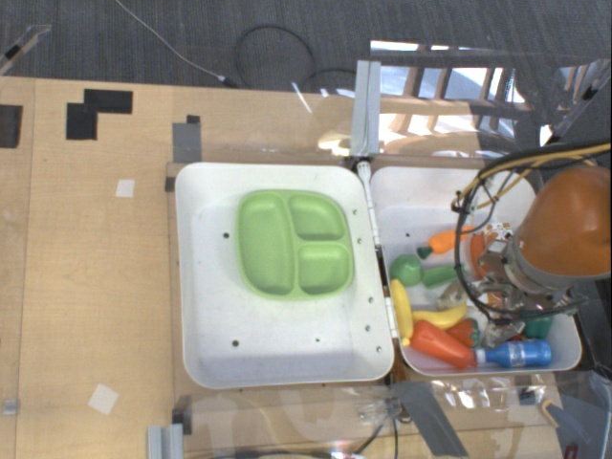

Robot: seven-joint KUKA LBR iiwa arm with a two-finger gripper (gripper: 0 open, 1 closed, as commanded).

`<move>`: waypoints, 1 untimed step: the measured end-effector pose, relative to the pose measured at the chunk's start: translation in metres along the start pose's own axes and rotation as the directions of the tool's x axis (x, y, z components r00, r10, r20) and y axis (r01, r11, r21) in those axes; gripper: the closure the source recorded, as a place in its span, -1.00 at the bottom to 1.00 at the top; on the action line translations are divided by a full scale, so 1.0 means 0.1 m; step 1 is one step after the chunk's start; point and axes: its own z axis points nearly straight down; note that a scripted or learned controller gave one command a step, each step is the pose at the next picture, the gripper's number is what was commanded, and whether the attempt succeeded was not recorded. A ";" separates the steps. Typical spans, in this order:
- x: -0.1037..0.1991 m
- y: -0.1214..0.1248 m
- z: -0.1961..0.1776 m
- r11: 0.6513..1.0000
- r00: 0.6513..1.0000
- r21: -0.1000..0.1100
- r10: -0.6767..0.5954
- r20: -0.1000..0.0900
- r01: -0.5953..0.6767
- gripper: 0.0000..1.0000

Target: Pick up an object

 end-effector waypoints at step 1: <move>-0.63 -0.30 0.02 1.000 1.000 0.000 0.006 0.001 -0.006 -1.00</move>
